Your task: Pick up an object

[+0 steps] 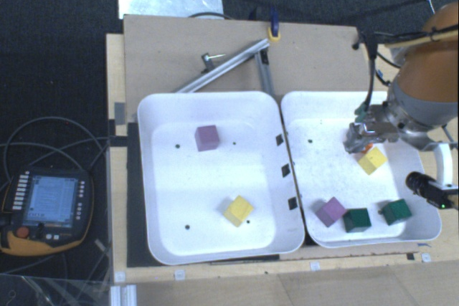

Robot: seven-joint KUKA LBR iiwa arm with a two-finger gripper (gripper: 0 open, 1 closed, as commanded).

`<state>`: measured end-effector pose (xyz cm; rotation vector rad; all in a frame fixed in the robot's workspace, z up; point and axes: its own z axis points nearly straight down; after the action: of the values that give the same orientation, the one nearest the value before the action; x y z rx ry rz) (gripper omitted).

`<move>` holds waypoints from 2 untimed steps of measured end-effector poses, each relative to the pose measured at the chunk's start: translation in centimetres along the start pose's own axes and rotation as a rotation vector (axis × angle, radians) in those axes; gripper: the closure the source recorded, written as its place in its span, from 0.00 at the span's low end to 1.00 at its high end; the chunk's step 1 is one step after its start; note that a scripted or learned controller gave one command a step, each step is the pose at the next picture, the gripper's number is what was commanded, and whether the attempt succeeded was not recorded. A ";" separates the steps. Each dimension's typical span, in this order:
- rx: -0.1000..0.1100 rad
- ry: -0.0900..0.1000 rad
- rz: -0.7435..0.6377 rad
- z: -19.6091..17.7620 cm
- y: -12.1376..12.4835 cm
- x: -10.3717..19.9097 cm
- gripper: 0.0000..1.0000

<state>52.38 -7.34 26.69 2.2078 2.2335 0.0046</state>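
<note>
The yellow cube point(372, 160) in the right bin point(313, 127) looks like the object being gone for: it lies in the upper right part of that bin's floor, turned slightly on its base, with the gripper point(361, 140) directly above and touching or nearly touching its upper left corner. Whether the gripper is open or closed cannot be told from this slanted view, since the metal wrist hides the tips, and nothing shows the cube actually clamped. To do the grasp well, the arm probably needs to shift a little toward the cube's centre and align with its rotated faces, so that closing squeezes flat sides rather than a corner, which would likely spin or push the cube away. The cube has open floor around it on the left and below, so a small nudge would not jam it. Further out, a purple cube point(331, 211) and two green cubes point(356, 219) point(396, 211) sit in a row near the bin's lower rim, well apart from the target and no obstacle. The bin's right wall is near the arm's body, so room is tighter on that side. The left bin point(158, 175) holds another purple cube point(207, 137) and another yellow cube point(238, 210), both far from the work.
</note>
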 end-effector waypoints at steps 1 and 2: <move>0.001 0.000 0.002 1.3 1.9 4.1 1.00; 0.002 0.001 0.001 3.1 3.5 9.4 1.00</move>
<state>55.83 2.12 23.67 2.2102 2.2336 0.0029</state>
